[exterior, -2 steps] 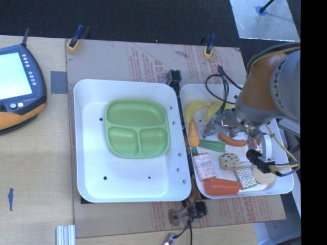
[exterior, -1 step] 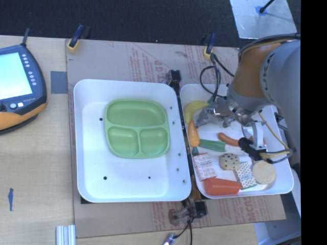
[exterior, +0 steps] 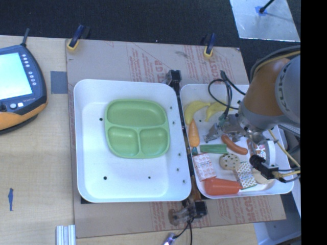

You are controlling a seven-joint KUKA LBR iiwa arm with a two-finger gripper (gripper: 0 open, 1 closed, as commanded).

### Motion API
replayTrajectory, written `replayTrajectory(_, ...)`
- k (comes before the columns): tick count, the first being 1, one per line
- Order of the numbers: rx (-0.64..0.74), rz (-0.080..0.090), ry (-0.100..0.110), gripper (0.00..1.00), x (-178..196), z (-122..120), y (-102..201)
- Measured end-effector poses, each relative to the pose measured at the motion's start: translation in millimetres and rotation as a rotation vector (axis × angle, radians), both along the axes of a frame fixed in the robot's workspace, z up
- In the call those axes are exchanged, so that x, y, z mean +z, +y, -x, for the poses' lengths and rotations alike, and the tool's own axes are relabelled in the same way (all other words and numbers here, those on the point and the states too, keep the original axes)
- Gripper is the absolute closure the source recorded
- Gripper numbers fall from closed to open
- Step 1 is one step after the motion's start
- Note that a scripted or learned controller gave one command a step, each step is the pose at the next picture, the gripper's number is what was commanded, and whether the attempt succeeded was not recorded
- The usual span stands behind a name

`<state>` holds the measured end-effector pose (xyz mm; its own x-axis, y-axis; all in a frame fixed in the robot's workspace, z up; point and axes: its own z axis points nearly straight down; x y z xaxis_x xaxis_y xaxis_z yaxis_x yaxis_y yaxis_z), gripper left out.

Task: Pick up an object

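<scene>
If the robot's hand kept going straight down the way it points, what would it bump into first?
Probably the red sausage. The hand hangs over the right bin, right by it. From above I can't tell how high the hand is, so the green stick is possible too.

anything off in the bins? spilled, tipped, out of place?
Nothing stands out. The green divided plate lies flat in the left bin, slightly askew to its walls. The toy food, including the banana, carrot and sausage, is a loose jumble inside the right bin, none over the rim.

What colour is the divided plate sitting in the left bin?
Light green, plain with no pattern. The divided plate shows best in the camera view, against the white left bin.
</scene>
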<state>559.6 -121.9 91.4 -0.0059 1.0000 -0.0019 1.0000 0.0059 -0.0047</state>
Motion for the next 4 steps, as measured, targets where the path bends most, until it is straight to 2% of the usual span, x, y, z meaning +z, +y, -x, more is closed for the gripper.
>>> replayTrajectory(1,-0.001,-0.001,-0.002,0.00,12.6,-20.5,11.8)
replayTrajectory(2,-0.003,-0.002,-0.003,0.00,16.7,-81.1,17.1)
replayTrajectory(3,-0.002,-0.001,0.000,0.00,0.0,2.8,-24.2)
replayTrajectory(4,0.000,-0.001,-0.002,0.00,0.3,3.4,-28.9)
